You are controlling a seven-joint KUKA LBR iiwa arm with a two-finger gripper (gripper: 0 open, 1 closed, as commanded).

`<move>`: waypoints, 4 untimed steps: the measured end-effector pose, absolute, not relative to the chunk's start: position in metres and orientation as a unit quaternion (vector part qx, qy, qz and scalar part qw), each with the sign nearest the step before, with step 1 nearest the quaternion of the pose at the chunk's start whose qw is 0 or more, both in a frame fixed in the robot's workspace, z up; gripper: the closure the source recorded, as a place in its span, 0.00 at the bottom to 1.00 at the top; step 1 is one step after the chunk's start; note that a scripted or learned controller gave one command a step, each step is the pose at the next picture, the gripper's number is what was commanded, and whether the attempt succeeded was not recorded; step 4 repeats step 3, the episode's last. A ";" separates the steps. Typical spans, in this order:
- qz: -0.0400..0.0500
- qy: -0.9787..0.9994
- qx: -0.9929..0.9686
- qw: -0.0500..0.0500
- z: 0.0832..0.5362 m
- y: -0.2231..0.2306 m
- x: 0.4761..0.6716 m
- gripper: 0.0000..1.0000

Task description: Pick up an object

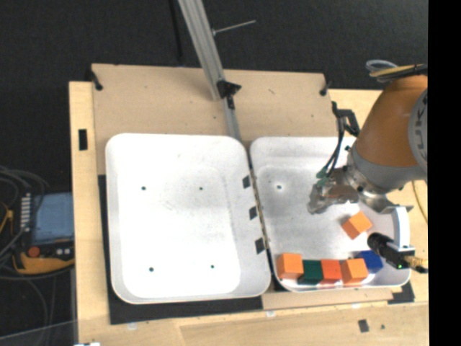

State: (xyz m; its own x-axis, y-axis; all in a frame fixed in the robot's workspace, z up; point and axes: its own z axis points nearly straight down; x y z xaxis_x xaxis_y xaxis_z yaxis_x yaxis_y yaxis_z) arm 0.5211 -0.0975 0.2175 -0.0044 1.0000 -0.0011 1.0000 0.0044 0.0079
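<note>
Over the right bin [288, 157], my fingers [319, 197] are hovering; their state I cannot tell. Orange block [356, 225] is lying at their four o'clock, untouched.

A pale wooden bench [83, 193] carries the scene, its top a tan board [209, 99] with dark clips at the 11 and 1 o'clock corners. Two shallow white bins rest directly on it, side by side and touching along their inner walls. The left bin [119, 215], toward 9 o'clock, has a speckled floor with a few small dark dots. The right bin [277, 164], toward 3 o'clock, is joined to its neighbour by small dark brackets [253, 212] along the shared edge. A dark mat [108, 312] shows beneath the left bin at 7 o'clock. A slanted metal rail [205, 45] rises from the board near 12 o'clock.
</note>
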 end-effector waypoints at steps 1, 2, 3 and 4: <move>0.001 0.710 0.704 0.000 0.210 -0.050 0.542 1.00; 0.001 0.710 0.704 0.000 0.205 -0.006 0.565 1.00; 0.002 0.710 0.704 0.000 0.214 0.048 0.597 1.00; 0.002 0.710 0.704 0.000 0.214 0.048 0.597 1.00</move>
